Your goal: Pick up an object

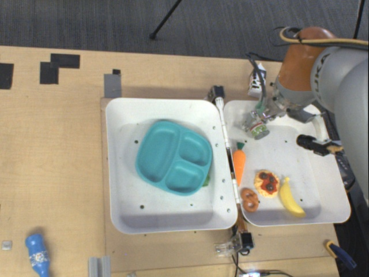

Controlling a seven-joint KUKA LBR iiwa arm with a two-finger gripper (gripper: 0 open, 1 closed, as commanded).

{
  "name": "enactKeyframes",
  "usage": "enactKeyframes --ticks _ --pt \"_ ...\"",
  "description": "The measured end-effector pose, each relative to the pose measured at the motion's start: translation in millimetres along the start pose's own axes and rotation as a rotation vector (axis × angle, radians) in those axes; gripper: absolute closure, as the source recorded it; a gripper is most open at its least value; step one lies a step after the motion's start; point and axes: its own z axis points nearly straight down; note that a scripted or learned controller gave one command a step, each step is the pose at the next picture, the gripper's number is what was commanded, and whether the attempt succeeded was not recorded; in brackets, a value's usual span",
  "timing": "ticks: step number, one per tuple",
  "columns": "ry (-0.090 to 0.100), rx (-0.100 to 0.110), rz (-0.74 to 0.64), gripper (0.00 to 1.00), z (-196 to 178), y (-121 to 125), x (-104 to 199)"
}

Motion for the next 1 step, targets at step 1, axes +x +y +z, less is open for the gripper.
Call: enactKeyframes --ticks 1 --pt "0.001 0.0 -0.078 1.0 -88.8 -15.0 67.5"
